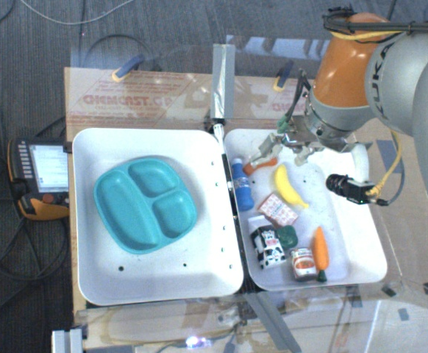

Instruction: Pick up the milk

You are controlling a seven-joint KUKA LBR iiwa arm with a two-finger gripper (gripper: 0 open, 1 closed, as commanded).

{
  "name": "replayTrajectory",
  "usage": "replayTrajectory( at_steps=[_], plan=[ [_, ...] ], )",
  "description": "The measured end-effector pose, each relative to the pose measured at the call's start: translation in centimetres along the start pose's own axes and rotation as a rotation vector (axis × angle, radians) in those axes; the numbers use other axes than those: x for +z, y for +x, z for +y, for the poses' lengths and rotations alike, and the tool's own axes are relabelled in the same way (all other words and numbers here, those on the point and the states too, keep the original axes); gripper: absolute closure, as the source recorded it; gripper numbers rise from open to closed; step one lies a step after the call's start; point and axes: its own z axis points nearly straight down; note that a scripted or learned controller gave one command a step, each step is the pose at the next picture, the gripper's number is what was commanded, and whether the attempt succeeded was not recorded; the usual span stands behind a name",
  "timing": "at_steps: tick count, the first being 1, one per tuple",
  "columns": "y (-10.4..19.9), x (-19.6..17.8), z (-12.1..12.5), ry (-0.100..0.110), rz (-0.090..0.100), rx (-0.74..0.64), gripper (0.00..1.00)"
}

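I am hanging my pincer (286, 147) over the far end of the right bin (368, 259), its fingers spread apart and gripping nothing, just above the banana (289, 187) and an orange-red bit (250, 168). The milk (268, 246), a small carton with black cow spots, is sitting at the near end of that bin, well apart from my pincer, between the blue bottle (241, 186) and the carrot (321, 250). The left bin (89, 271) is carrying a teal divided plate (146, 203).

Grey-and-orange arm (376, 57) cut off at right edge. Print on small pink-patterned box (277, 209) and small red-labelled can (302, 263) too small to read.
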Motion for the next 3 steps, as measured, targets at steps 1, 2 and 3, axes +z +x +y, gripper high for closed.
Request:
replayTrajectory(
  at_steps=[1,2,3],
  plan=[
    [-3.1,10.2,-4.3,-0.002,0.003,-0.214,0.0],
    [-2.7,12.6,-11.1,-0.024,-0.007,-0.202,0.0],
    [-3.1,-3.8,-10.9,-0.008,-0.002,-0.236,0.0]
  ],
)
